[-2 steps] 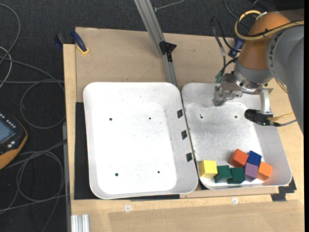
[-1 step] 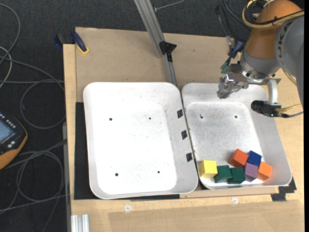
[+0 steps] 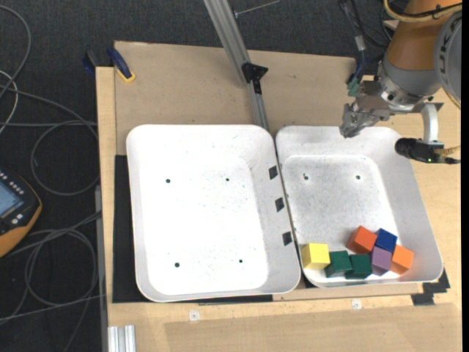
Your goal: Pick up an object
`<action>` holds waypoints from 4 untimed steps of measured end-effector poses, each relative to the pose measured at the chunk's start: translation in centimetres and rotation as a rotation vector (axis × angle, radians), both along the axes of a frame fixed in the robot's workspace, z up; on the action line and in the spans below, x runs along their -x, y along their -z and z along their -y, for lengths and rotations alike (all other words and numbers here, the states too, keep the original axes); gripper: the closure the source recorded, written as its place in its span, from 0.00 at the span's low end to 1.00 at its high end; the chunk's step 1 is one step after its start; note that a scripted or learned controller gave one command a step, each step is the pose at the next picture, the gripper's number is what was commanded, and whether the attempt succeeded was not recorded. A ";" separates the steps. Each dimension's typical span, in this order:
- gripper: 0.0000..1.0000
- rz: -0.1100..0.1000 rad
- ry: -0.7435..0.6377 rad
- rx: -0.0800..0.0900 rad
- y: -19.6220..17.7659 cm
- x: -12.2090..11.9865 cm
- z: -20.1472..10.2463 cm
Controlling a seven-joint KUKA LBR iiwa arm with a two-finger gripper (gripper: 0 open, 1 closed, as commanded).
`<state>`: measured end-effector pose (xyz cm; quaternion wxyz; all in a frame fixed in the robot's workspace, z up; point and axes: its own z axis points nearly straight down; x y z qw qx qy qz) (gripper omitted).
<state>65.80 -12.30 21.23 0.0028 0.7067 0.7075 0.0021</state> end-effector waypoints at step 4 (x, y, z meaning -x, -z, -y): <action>1.00 -0.010 -0.006 -0.004 -2.8 -1.2 -17.4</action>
